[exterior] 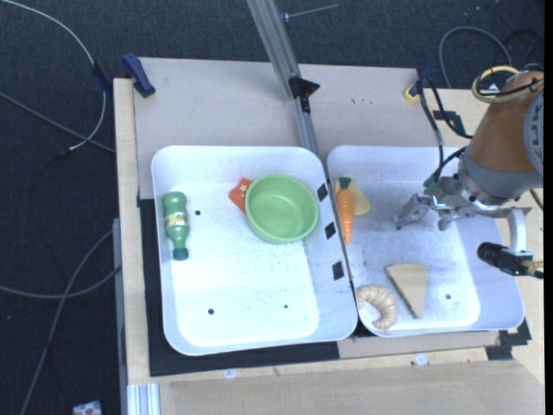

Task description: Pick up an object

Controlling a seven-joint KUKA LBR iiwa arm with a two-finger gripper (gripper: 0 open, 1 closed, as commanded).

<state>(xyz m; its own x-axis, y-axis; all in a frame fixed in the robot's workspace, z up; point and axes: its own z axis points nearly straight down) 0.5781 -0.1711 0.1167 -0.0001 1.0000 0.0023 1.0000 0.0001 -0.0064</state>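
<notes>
My gripper [424, 218] hangs over the middle of the right bin [449, 164], fingers spread open and nothing between them. An orange carrot [345, 213] lies along this bin's left wall, partly on a pale yellow piece [359, 201]. Near the front wall rest a tan wedge [409, 287] and a curled beige croissant-like piece [380, 305]. The wedge lies below and slightly left of the gripper. In the left bin [225, 318] sit a green bowl [281, 207], a red piece [239, 194] half hidden behind it, and a green bottle [176, 223] by the left wall.
A slanted metal bar [278, 46] runs from the top of the view down to the gap between the bins. Blue clamps [136, 74] sit at the bench's back corners. Black cables [448, 124] trail behind the grey and orange arm [510, 141] at the right.
</notes>
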